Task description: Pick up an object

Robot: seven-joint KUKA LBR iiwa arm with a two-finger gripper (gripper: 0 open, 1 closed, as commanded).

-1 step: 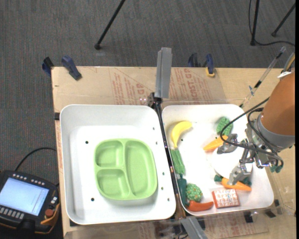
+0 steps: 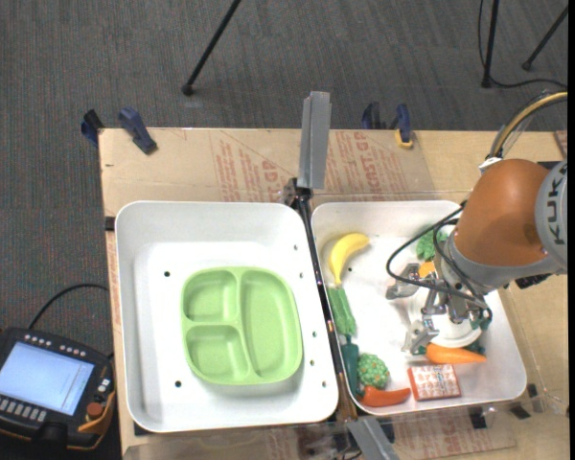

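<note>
The right bin [image 2: 383, 207] holds a yellow banana [image 2: 347, 252], a long green cucumber [image 2: 342, 311], a broccoli floret [image 2: 372, 369], a red chili [image 2: 388, 397], an orange carrot [image 2: 453, 355], a small red box [image 2: 433, 382] and a white round cup [image 2: 459, 333]. My gripper [image 2: 431, 319] reaches down into the right half of this bin, just left of the white cup and above the carrot. The orange wrist band [image 2: 503, 223] covers the bin's right side. A green leafy item [image 2: 425, 247] peeks out beside the wrist.
The left bin [image 2: 134, 257] holds a light green divided tray [image 2: 241, 326]. A grey upright post [image 2: 314, 151] stands at the back between the bins. Blue clamps [image 2: 134, 127] grip the bench's back edge. A teach pendant [image 2: 43, 381] lies on the floor at lower left.
</note>
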